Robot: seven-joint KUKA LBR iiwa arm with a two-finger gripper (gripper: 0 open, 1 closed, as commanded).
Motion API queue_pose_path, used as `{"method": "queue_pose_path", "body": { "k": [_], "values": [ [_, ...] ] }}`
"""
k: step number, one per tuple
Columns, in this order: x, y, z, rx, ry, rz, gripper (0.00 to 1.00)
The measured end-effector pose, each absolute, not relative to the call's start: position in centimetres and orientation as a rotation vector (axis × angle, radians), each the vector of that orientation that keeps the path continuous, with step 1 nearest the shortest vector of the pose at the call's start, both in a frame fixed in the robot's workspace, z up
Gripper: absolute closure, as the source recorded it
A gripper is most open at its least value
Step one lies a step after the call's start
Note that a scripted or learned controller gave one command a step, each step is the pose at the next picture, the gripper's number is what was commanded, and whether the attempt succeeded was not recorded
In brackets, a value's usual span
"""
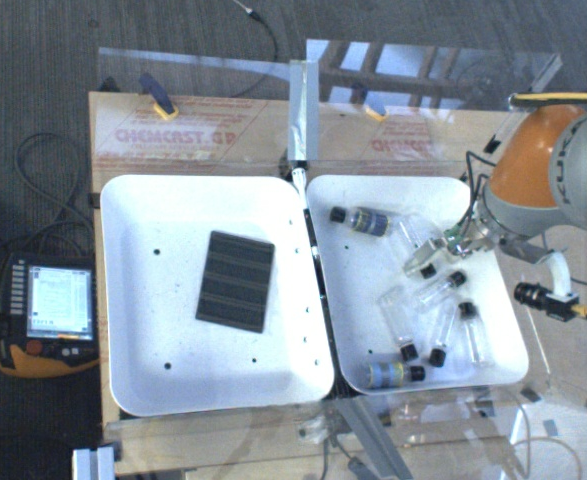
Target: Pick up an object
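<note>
A black ribbed rectangular pad [235, 281] lies flat in the middle of the left bin [133, 368]. The right bin [353, 363] holds several small vials with black caps. One with a dark blue label [368, 220] lies near the bin's far left corner. Another labelled vial [390, 373] rests by the near wall. Clear vials [401, 318] are scattered between them. My gripper [452, 240] hangs low over the right bin's far right part, just beside a clear vial [420, 259]. Nothing shows held in it.
The grey and orange arm [543, 173] reaches in over the right bin's right wall. A handheld control pendant [45, 313] with cables sits on the floor left of the bench. Clear panels and a taped divider [301, 118] stand behind the bins.
</note>
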State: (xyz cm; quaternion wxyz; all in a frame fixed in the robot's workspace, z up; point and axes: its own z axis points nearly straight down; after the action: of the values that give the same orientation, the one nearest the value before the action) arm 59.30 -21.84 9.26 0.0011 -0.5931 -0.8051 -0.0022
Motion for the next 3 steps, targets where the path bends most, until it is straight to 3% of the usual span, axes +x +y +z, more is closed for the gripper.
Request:
{"method": "queue_pose_path", "body": {
  "k": [1,2,3],
  "values": [
    [59.3,-21.9,9.8,-1.862,-2.529,-0.005,1.00],
    [65.8,-17.0,21.7,-1.823,-2.557,0.004,1.00],
    [66.9,-12.1,22.7,-1.841,-2.541,0.004,1.00]
  ]
}}
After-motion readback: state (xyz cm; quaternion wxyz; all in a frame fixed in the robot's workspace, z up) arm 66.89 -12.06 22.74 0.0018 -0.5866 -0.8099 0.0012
